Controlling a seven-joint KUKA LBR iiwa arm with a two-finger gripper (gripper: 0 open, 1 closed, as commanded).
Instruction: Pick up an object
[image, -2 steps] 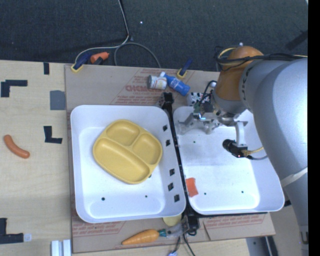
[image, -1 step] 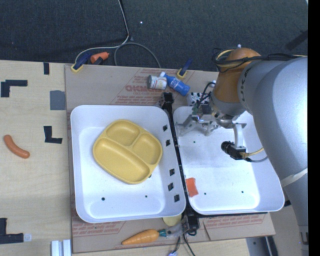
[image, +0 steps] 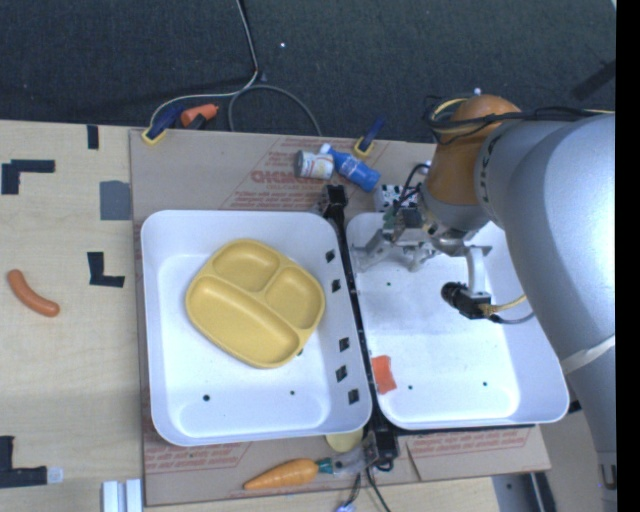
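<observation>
1. Two white bins sit side by side on the table; the left bin (image: 160, 300) serves as landmark.
2. Nearest the camera, below the left bin's front edge, an orange carrot (image: 282, 473) lies on the cardboard.
3. Inside the left bin, a yellow divided plate (image: 255, 300) rests near its centre.
4. Right of the left bin, in the right bin (image: 500, 400), a small orange block (image: 383, 374) lies just beside the shared wall.
5. Farther back in the right bin, the jaws (image: 400, 245) sit low by its rear corner; I cannot tell whether they are wide or narrow, or grip anything.
6. Left of the left bin, well apart, a sausage (image: 33, 293) lies on the table.
7. Beyond the left bin's far right corner, a blue and white bottle (image: 338, 165) lies on its side.
</observation>
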